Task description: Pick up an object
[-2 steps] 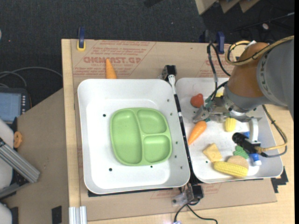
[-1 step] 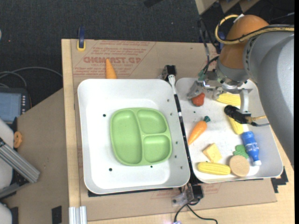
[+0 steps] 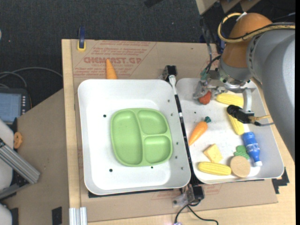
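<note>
Gripper [image 3: 205,92] sits at approx. 11 o'clock in the right bin [image 3: 269,170], fingers closed round a small red item [image 3: 205,98] just off the bin floor. Carrot [image 3: 197,131] lies at 6 o'clock of it; green tray [image 3: 140,136] occupies the left bin [image 3: 91,125] ctr.

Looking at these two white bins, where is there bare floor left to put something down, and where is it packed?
The left bin has bare white floor all around the green divided plate, widest along its left wall. The right bin is crowded: corn cobs, a carrot, a blue bottle and the gripper at its top. Its freest patch lies between the carrot and the corn.
</note>
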